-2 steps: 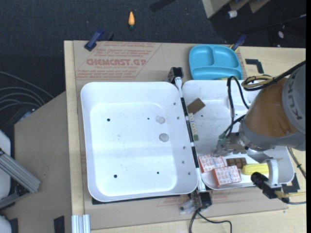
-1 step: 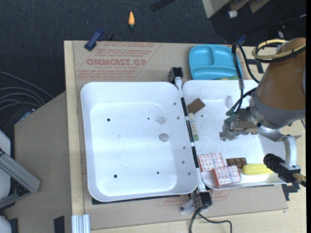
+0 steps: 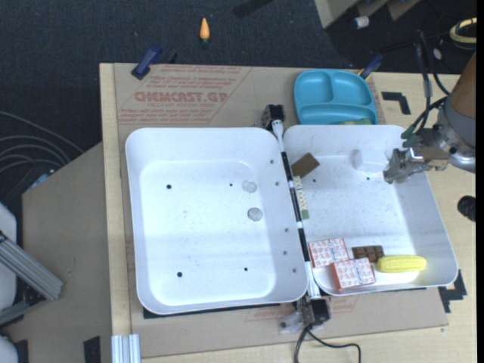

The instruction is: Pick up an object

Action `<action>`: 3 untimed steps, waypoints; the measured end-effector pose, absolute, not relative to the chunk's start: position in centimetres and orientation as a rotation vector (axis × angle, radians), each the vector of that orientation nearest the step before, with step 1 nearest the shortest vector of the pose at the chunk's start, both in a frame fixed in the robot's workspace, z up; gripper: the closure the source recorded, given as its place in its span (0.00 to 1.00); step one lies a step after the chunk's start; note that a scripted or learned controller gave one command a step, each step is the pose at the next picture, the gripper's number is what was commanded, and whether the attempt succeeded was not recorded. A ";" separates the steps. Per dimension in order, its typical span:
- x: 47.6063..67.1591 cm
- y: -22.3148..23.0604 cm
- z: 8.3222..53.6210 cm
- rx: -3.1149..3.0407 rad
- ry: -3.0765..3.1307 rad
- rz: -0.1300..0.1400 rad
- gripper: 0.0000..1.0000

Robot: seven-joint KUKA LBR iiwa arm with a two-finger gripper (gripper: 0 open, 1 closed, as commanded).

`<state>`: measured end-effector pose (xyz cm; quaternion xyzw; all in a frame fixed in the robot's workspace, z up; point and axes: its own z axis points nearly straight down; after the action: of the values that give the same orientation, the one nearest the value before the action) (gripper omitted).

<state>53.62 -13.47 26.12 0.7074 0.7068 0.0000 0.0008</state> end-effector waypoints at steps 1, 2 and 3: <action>53.6 -13.4 26.1 2.221 2.221 0.000 0.00; 56.4 -10.3 8.4 2.221 2.223 0.000 0.00; 64.5 -11.0 8.5 2.219 2.222 0.001 0.00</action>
<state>64.47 -11.03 8.51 0.7066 0.7076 0.0002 0.0004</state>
